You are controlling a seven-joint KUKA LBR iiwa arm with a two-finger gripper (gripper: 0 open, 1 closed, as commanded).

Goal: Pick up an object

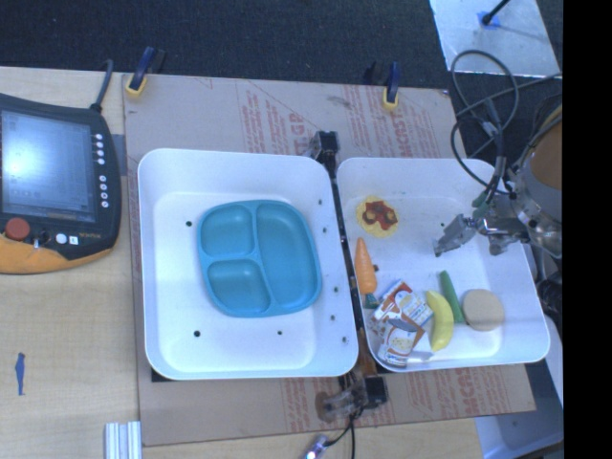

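Note:
The right bin (421, 185) holds several small items. A round yellow and red toy pizza (378, 215) lies near its far left, and an orange carrot (364, 267) lies along its left wall. Near the front are crumpled white packets (401, 323), a yellow banana (441, 319), a thin green vegetable (448, 288) and a beige round bun (483, 309). My gripper (475, 238) hangs over the bin's right middle, above bare floor, with its fingers spread open and nothing between them. It is behind the green vegetable and the bun.
The left bin (172, 352) bears a blue three-compartment plate (258, 256). A teach pendant (53, 185) lies on the bench at the far left. Cables (478, 94) loop behind the right bin. Clamps (391, 82) hold the board's back edge.

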